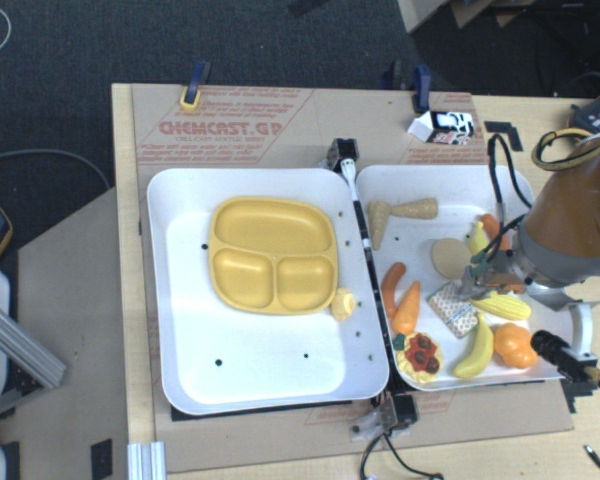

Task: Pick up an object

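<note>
Two shallow white bins sit side by side on the bench, their rounded rims almost touching along a dark centre strip. The left bin (pixel 180 298) has wide bare floor in front of and beside its single big item, a smooth yellow divided tray (pixel 273 253) with three compartments; a small pale yellow lump (pixel 343 305) lies just off the tray's near right corner. The right bin (pixel 400 183) is crowded along its near and right sides, with open floor mostly at its far left.

In the right bin: one beige cone-shaped piece (pixel 400 211) at the far side, one tan round disc (pixel 447 258), two orange carrot-like pieces (pixel 400 296) leaning together by the left wall, one speckled grey-white flat block (pixel 452 310), one round piece with red and dark spots (pixel 421 355) at the near rim, two yellow bananas (pixel 475 352), and one glossy orange ball (pixel 514 346) at the near right corner.

The gripper (pixel 477 278) sits low over the middle of this clutter, just beside the disc and above the speckled block; whether its jaws are spread or pressed together I cannot tell
</note>
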`<state>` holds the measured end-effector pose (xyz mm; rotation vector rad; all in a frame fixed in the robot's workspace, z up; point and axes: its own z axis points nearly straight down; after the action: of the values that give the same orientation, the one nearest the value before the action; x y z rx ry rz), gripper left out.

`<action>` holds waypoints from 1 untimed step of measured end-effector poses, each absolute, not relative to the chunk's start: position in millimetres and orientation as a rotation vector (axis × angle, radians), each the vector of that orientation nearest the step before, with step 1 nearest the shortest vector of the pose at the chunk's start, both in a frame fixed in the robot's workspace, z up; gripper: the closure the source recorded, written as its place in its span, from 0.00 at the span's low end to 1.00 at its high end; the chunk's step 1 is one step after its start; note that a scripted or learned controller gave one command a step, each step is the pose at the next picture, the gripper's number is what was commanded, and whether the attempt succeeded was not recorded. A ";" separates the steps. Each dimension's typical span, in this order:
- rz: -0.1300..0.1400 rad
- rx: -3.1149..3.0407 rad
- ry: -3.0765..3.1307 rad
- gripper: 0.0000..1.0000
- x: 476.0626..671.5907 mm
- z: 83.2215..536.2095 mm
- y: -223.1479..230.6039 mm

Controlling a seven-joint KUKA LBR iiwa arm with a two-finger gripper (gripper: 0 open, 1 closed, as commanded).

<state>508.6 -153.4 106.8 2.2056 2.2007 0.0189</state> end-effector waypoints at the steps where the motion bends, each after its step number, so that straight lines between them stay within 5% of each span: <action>1: 0.003 2.217 2.217 1.00 510.8 167.5 -161.6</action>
<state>510.8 -161.6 167.5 2.2166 2.2172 0.0035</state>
